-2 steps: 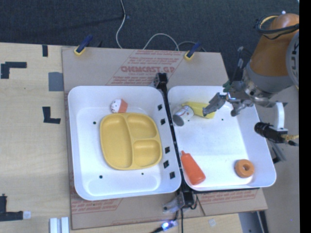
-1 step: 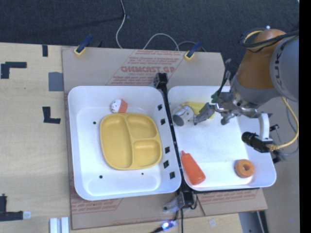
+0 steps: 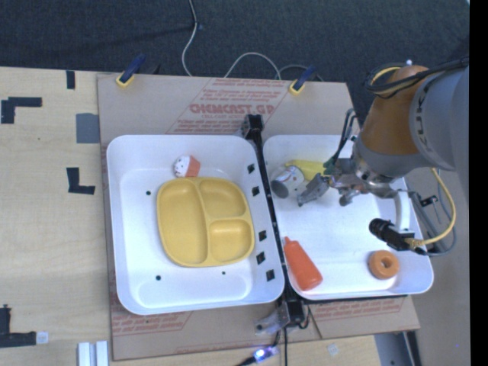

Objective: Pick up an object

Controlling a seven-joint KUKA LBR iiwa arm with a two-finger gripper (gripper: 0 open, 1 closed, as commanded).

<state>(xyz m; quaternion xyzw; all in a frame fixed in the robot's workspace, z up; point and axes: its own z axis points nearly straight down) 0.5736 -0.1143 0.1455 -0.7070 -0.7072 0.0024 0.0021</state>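
Yellow soft-looking item (image 3: 306, 166) lies at the far side of the right bin (image 3: 347, 280), and just beside it sits a small grey-and-white round thing (image 3: 285, 181); we judge one of these two the likely pick, since the gripper (image 3: 329, 191) hangs just beside them, low over the bin floor. We see its two fingers spread apart, nothing between them, so nothing is grasped yet. Progress, as we judge it: approach made, grasp and lift all left to do. Grey round thing sits close to the central divider (image 3: 263, 197), which may crowd a finger on that side; yellow item touches or nearly touches it, so a close could catch both or nudge one away. Further out in the same bin: orange bottle-like object (image 3: 302, 265) near the front by the divider, brown ring like a donut (image 3: 383, 264) at the front right corner, both well apart from the gripper and not in the way. Left bin (image 3: 126, 273) bears a yellow divided plate (image 3: 204, 221) in the middle and a small white-and-orange object (image 3: 185, 167) just behind it. Orange wrist band (image 3: 390, 124) and cables (image 3: 438, 227) hang above the right bin's right side.
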